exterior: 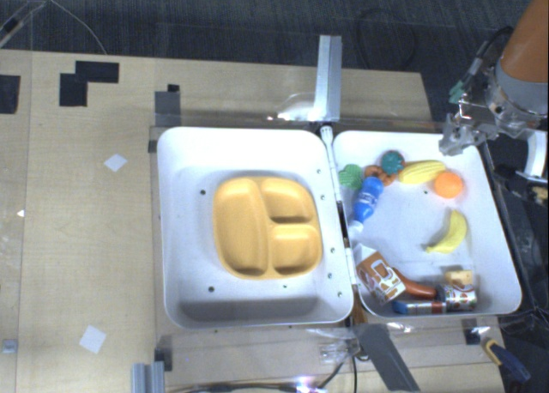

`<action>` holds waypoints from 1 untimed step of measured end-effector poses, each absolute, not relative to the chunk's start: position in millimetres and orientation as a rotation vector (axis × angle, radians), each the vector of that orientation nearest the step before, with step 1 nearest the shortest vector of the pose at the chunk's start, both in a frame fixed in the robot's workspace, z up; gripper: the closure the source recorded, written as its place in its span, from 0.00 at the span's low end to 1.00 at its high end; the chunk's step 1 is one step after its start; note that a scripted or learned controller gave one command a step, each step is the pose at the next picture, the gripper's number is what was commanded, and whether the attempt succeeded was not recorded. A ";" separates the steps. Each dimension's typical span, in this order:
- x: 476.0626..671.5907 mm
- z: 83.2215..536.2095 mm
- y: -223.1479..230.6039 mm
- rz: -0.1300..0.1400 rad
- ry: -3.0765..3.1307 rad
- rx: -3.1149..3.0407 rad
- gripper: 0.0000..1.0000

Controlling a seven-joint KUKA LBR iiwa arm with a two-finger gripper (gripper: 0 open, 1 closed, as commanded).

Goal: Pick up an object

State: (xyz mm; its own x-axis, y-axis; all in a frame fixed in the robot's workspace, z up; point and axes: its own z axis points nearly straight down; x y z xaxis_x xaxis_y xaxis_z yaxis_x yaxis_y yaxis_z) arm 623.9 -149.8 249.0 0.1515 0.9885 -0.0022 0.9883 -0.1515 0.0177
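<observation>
Objects lie in the right bin (497,237): a banana (451,232) mid-right, an orange ball (448,184) above it, a yellow fruit (419,172) beside a teal ball (392,161), a blue bottle (368,198), a green ball (349,176), and an orange box (381,278) with small cans along the lower edge. The left bin (184,237) holds a yellow tray (264,226). The gripper (459,136) hangs over the right bin's upper right corner with nothing between its fingers; how far it is open I cannot tell.

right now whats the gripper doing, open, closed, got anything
gripper: above the far right corner of the right bin, nothing seen in it; open or closed cannot be told.
</observation>
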 end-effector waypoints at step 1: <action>625.6 261.2 -149.0 0.020 2.041 2.362 1.00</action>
